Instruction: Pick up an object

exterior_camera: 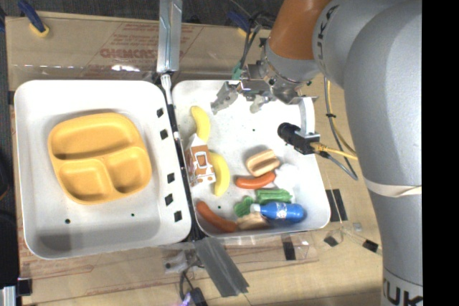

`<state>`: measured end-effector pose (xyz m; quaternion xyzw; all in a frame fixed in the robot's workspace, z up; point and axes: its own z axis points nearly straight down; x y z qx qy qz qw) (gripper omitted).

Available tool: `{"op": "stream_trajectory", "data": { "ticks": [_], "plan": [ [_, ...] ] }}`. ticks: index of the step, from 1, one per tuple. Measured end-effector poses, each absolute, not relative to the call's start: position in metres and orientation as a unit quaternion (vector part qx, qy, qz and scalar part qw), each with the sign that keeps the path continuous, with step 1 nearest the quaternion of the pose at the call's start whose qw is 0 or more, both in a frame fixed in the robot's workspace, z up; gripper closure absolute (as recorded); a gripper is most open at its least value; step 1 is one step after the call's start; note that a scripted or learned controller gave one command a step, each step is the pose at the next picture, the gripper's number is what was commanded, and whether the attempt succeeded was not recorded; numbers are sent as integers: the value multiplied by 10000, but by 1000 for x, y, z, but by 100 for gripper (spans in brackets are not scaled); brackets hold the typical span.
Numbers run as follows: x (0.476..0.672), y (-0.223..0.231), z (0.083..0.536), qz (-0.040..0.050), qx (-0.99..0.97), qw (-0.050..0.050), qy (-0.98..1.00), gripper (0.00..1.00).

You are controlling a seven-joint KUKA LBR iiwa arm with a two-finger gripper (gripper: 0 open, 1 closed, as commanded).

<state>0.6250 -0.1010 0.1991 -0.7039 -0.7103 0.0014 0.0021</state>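
Hovering at the far edge of the right white bin (315, 175), your two-finger gripper (240, 98) has its fingers spread, holding nothing. The yellow plastic banana (201, 122) lies just near of it; the pick remains undone.

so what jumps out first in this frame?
The big grey arm with its orange band fills the right side, its pincer open and holding nothing above the far end of the right bin. That bin holds a jumble of toy food: bananas, a hot dog, a blue bottle. In the left bin lies a yellow divided tray.
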Motion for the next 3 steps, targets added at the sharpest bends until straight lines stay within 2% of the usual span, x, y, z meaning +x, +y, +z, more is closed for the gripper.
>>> {"op": "stream_trajectory", "data": {
  "ticks": [1,2,3],
  "plan": [
    [656,-88,90,17,-6738,28,-7389,0],
    [657,-88,103,7,-6726,13,-7400,100],
    [587,-8,197,-31,-6645,-16,-7472,100]
  ]
}}
